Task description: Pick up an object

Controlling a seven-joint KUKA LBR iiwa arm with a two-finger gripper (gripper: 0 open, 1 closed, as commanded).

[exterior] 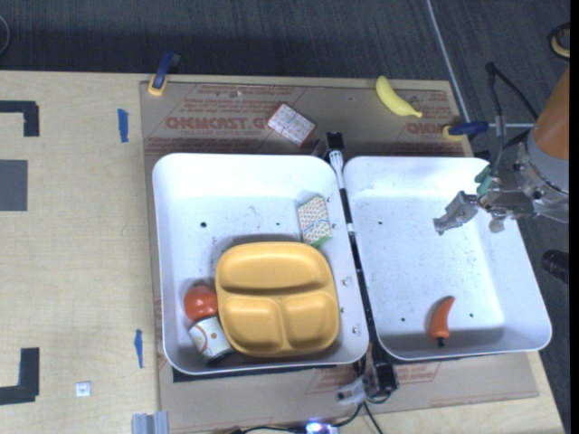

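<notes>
Arm over the right bin, nothing held

Camera view: the gripper (470, 212) hangs above the right bin (507, 333) near its upper right part, fingers spread apart with nothing between them; an orange pepper-like object (441, 317) lies well below it near the bin's lower edge. The left bin (172, 242) holds a yellow divided tray (276, 297), a small patterned packet (314, 219) above it and a red-and-white toy (204, 319) beside it; a banana (397, 98) rests on the cardboard behind the bins

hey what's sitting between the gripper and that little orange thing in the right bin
Nothing: in the camera view, only bare white bin floor lies between the gripper and the orange piece.
</notes>
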